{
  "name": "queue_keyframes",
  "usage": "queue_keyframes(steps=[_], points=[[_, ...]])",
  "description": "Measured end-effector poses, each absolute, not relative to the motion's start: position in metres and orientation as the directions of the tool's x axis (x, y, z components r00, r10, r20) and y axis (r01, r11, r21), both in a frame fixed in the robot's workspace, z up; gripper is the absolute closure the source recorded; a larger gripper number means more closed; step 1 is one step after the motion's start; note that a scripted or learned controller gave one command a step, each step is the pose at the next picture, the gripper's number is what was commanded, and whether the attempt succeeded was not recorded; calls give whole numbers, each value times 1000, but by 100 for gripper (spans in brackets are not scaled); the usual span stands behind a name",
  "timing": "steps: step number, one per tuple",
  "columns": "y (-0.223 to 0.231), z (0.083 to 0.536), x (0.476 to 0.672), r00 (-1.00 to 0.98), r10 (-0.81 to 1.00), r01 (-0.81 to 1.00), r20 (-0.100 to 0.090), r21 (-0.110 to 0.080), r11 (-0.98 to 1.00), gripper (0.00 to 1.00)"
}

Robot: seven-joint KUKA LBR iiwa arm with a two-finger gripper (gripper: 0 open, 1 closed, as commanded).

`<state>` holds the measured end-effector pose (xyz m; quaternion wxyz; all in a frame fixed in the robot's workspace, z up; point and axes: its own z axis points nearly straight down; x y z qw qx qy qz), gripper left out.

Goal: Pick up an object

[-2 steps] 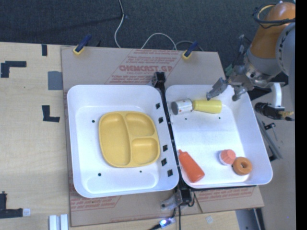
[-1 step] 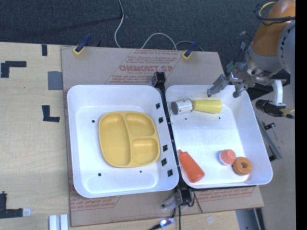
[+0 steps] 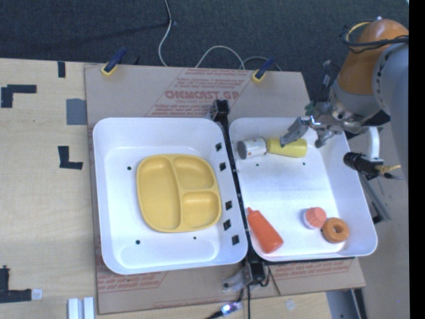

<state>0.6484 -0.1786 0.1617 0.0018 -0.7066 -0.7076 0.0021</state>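
Observation:
In the right bin (image 3: 345, 198), a yellow tube with a grey cap (image 3: 282, 148) lies on its side near the far wall. My gripper (image 3: 307, 135) hovers over the tube's right end with its fingers spread open and nothing between them. One fingertip (image 3: 291, 137) sits just above the tube's top edge; I cannot tell whether it touches. An orange bottle-shaped item (image 3: 264, 231) lies at the bin's near left. A small pink-orange round piece (image 3: 314, 216) and a brown doughnut (image 3: 335, 230) sit side by side at the near right.
The left bin (image 3: 113, 145) holds a yellow divided plate (image 3: 178, 193). A black divider with clips (image 3: 229, 178) runs between the bins. Both bins rest on a cardboard sheet (image 3: 199, 92), with cables behind it.

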Motion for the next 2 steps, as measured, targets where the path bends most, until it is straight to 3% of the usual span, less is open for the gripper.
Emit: queue_keyframes(steps=[2], points=[[-184,83,647,-2,1000,1000,-2,-1,2,0]])
